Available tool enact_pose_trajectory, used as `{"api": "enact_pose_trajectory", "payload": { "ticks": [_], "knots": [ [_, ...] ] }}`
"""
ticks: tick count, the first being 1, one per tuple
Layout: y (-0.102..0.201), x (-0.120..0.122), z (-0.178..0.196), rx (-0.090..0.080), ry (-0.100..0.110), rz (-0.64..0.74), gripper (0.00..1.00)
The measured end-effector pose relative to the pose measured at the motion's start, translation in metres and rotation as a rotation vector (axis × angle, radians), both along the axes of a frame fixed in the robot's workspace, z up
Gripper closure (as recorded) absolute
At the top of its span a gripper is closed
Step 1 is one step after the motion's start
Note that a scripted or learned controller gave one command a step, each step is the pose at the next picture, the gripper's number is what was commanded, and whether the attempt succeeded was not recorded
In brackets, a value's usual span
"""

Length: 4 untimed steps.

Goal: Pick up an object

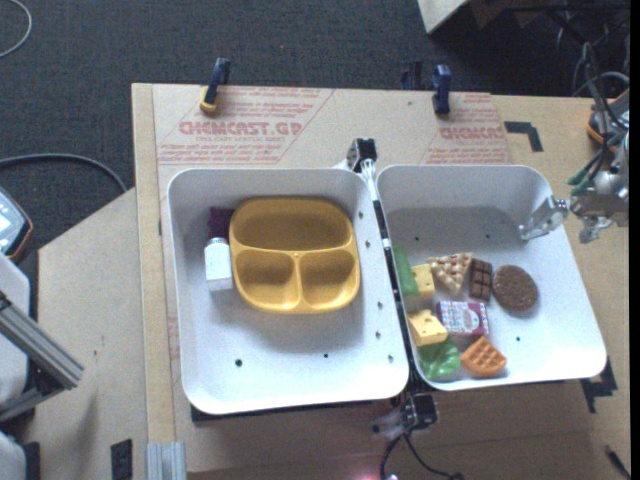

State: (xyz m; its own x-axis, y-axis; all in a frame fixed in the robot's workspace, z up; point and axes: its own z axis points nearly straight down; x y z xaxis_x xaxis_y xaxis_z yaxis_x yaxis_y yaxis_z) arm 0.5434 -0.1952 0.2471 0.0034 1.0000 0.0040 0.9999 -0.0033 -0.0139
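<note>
Along the near edge of the right bin (560, 363) lie an orange waffle (483, 357), a green piece (438, 363), cheese wedges (428, 326), a pink packet (463, 318) and a brown cookie (514, 289). In the left bin (300, 383) sits a yellow divided tray (294, 254), a small white bottle (218, 263) touching its left edge. Farther back, at the right bin's far right corner, the gripper (545, 220) hangs with nothing between its fingers; whether they are spread I cannot tell.

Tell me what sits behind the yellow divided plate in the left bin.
On the far left of the yellow plate, a small white bottle stands beside its rim, and a dark purple item pokes out; the plate covers the rest of it.
</note>
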Motion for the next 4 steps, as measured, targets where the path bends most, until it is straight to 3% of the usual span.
{"api": "enact_pose_trajectory", "payload": {
  "ticks": [1, 2, 4],
  "knots": [
    [0.0, 0.003, 0.007, -0.003, -0.012, 0.003, 0.0],
    [0.002, -0.001, -0.057, -0.001, -0.006, 0.003, 0.0],
    [-0.005, -0.005, -0.157, -0.003, -0.013, 0.002, 0.0]
  ]
}}
